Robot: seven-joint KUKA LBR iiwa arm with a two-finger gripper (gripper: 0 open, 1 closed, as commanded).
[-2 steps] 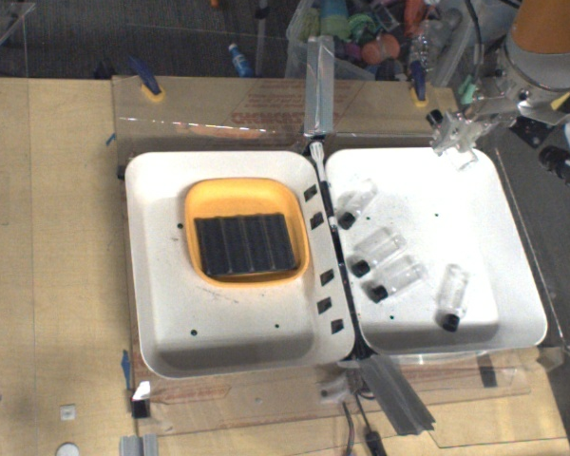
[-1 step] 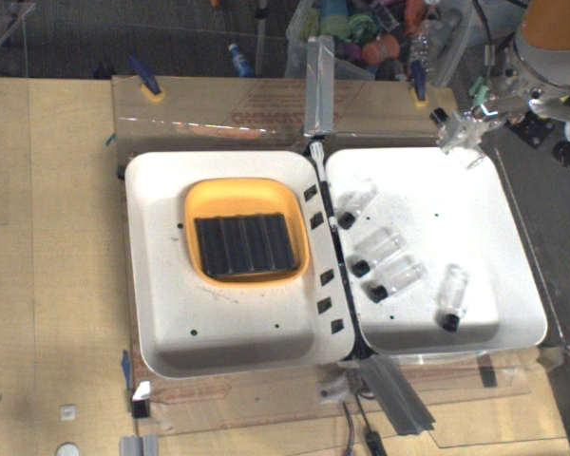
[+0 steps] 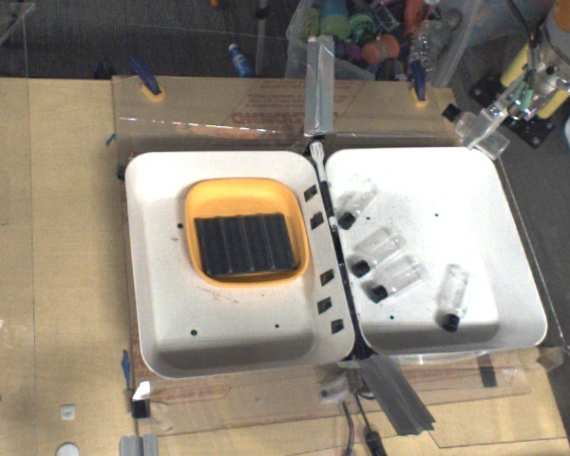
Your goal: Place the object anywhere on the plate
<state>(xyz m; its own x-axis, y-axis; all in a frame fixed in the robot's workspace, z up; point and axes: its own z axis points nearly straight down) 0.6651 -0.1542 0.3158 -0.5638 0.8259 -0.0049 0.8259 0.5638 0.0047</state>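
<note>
An orange-yellow plate (image 3: pixel 239 191) lies in the left white bin (image 3: pixel 157 283). A dark ridged rectangular block (image 3: pixel 244 243) rests flat on the plate, covering most of its middle. Several clear vials with black caps lie in the right white bin (image 3: pixel 484 207): one near the divider (image 3: pixel 356 203), two more below it (image 3: pixel 376 251) (image 3: pixel 396 277), and one apart at the front right (image 3: pixel 451 296). My gripper (image 3: pixel 483 129) hangs beyond the right bin's far right corner, away from the vials and the plate, with nothing seen in it.
A metal divider (image 3: pixel 325 245) with black clips runs between the bins. A clear box of colourful toys (image 3: pixel 380 12) stands behind the bench. Blue clamps (image 3: pixel 148 80) hold the back board.
</note>
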